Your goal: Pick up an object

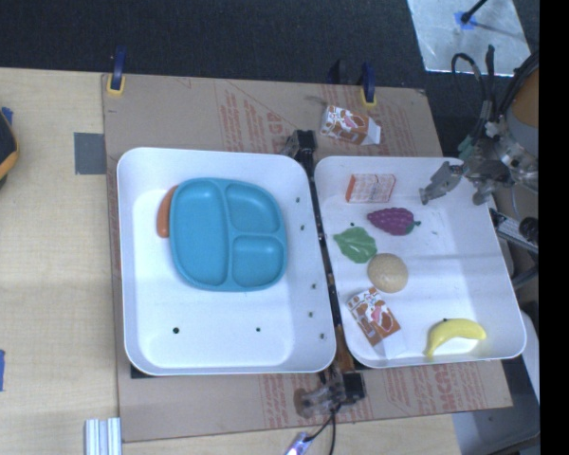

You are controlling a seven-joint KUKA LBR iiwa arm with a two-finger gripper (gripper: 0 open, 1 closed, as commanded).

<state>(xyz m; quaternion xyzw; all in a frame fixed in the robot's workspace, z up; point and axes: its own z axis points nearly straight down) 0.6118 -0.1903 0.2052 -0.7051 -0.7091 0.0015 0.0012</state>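
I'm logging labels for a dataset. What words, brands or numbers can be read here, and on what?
Brown cardboard sheet under the bins: faint red print, too blurred to read.
Three small red-and-white packets: printing too small to read.
Nothing else carries legible text.

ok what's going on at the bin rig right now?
The arm's pincer hovers over the upper right corner of the right bin, with nothing between its fingers. The purple grape bunch, green leaf piece, round beige ball, banana and two snack packets lie loose in that bin. The left bin holds a blue divided plate with an orange item tucked at its left edge.
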